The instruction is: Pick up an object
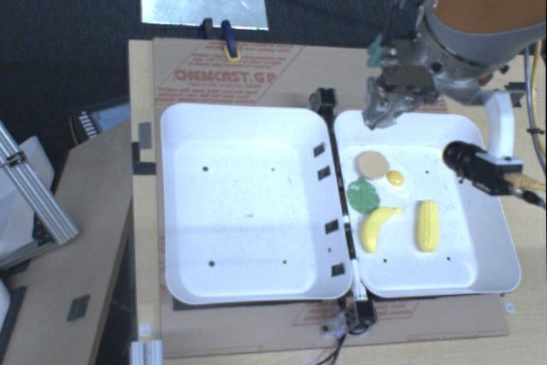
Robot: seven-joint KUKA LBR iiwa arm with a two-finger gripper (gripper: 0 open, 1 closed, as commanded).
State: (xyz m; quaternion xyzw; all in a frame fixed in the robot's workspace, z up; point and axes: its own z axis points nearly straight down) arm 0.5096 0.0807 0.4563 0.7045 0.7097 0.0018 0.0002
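Observation:
In the right bin [487,269] lie a tan round disc [373,164], a small yellow ball [395,178], a green leafy piece [363,197], a yellow banana [376,226] and a yellow corn cob [427,225]. My gripper [380,114] hangs above the bin's far left corner, just beyond the tan disc. Nothing shows between its fingertips.
The left bin [248,201] sits beside the right one, joined by black clips [329,175] along the middle. A black cylinder on a white bracket [479,162] juts over the right bin's right side. A cardboard sheet [226,68] lies under both bins.

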